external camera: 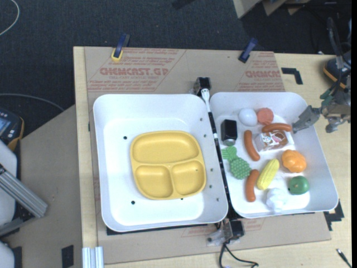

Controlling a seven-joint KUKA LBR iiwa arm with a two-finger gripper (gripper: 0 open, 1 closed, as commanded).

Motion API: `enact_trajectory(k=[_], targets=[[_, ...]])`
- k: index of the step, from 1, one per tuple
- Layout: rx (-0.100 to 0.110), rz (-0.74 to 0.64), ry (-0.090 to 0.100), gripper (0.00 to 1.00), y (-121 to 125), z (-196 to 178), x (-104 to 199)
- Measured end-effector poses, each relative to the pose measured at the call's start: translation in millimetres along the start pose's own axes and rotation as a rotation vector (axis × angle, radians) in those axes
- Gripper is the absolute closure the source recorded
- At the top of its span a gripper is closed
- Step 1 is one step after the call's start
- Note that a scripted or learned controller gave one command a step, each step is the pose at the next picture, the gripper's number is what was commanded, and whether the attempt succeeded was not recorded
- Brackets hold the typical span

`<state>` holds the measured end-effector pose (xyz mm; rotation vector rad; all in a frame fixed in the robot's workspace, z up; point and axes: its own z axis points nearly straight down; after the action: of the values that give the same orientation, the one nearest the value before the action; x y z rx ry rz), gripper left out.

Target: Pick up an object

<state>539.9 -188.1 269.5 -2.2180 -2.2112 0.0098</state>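
Two shallow white bins sit side by side, toy food filling the right bin (318,149), where the grey gripper (312,118) hovers, its grip unreadable.

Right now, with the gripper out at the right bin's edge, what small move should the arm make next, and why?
Probably a short slide inward, toward the view's left. The gripper sits at the right rim of the shallow white right bin, not above any item. The nearest pieces are the reddish toy sausage and the round orange toy fruit just inside, so centring over one comes before any descent.
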Motion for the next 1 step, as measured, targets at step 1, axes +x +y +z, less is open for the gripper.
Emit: enact_trajectory(k=[1], targets=[[-0.012,-0.003,-0.003,0.00,2.1,-6.1,0.4]])
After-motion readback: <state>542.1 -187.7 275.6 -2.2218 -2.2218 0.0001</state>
